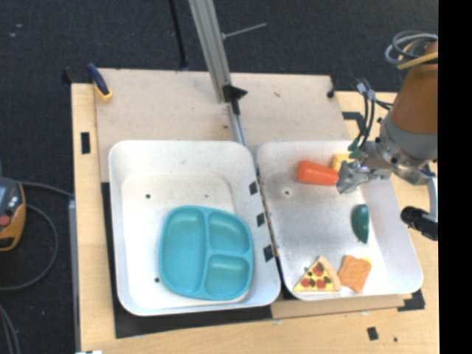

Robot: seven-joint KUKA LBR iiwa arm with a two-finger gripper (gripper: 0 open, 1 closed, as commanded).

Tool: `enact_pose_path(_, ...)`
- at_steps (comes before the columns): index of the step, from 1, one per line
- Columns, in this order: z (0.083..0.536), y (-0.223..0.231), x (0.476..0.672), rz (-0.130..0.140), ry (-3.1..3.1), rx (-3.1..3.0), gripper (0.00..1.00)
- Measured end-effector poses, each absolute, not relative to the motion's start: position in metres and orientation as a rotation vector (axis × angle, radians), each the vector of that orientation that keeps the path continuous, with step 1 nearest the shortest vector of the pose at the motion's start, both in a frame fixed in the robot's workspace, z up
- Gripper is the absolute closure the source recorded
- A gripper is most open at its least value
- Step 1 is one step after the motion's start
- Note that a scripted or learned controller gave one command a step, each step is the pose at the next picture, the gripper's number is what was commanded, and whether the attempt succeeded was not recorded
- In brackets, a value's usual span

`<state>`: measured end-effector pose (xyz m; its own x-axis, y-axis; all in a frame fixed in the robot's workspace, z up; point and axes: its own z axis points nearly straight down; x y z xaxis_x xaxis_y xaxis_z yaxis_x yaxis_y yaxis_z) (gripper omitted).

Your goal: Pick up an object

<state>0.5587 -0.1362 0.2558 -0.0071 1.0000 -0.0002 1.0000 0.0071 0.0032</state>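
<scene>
My gripper [351, 178] hangs over the upper right part of the right bin [310, 227]. Just left of it lies an orange carrot-shaped toy [316, 172], close to the gripper's tip. A small yellow piece [340, 161] is partly hidden behind the gripper. Below the gripper rests a dark green oval object [360, 222]. A pizza slice toy [318, 276] and an orange square cracker [355, 273] sit at the bin's front edge.
The left bin [140, 168] holds a blue divided plate [207, 252] at its front. A slanted metal rail [214, 46] rises behind the bins. The arm's orange band [417, 102] and cables stand at the right.
</scene>
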Motion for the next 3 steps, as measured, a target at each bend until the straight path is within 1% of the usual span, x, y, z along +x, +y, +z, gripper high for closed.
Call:
enact_pose_path(2, 0.238, -0.027, 0.584, 0.001, 2.227, 2.214, 1.0)
enact_pose_path(3, 0.243, 0.017, 0.589, 0.003, 2.229, 2.213, 1.0)
